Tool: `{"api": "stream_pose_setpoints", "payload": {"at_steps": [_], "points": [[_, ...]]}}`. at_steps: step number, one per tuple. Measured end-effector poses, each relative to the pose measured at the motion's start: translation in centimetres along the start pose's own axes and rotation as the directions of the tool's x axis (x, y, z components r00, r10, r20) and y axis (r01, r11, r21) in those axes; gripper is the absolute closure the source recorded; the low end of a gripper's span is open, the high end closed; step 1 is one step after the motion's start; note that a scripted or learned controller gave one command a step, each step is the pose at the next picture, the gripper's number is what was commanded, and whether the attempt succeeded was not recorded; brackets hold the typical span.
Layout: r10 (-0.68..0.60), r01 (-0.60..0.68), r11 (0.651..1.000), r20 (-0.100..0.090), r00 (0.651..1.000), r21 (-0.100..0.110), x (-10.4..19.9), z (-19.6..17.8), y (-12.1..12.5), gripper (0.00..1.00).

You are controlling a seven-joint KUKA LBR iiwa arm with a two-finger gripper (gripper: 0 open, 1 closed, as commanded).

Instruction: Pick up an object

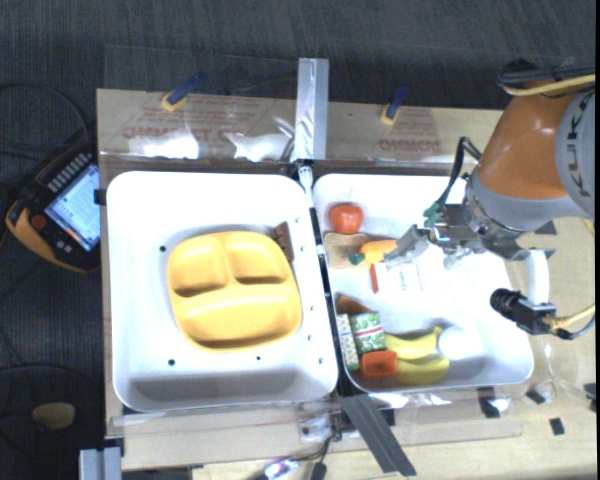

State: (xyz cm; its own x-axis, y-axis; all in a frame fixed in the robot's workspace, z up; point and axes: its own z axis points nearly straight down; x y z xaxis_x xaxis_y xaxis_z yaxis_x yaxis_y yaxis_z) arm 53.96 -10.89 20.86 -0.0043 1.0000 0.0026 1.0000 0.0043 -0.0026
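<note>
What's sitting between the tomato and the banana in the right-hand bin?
In the camera view, a carrot lies just below the tomato; farther down, a small green packet and an orange block sit beside the banana.

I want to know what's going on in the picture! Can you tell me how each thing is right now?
Yellow plastic divided tray: lying flat in the left white bin.
Red round tomato: resting in the right white bin, at its far left corner.
Yellow banana: lying on its side near the front wall.
Green carton: beside the banana.
Gripper: over the right bin.
</note>
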Motion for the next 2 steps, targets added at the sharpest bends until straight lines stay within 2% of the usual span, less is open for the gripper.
{"api": "stream_pose_setpoints", "payload": {"at_steps": [1, 2], "points": [[-0.035, 0.035, 0.999, 0.001, 0.999, 0.000, 2.9, 2.4, 4.0, 0.00], [-0.136, 0.136, 0.991, 0.006, 0.991, -0.017, 1.2, 11.7, 6.2, 0.00]]}}
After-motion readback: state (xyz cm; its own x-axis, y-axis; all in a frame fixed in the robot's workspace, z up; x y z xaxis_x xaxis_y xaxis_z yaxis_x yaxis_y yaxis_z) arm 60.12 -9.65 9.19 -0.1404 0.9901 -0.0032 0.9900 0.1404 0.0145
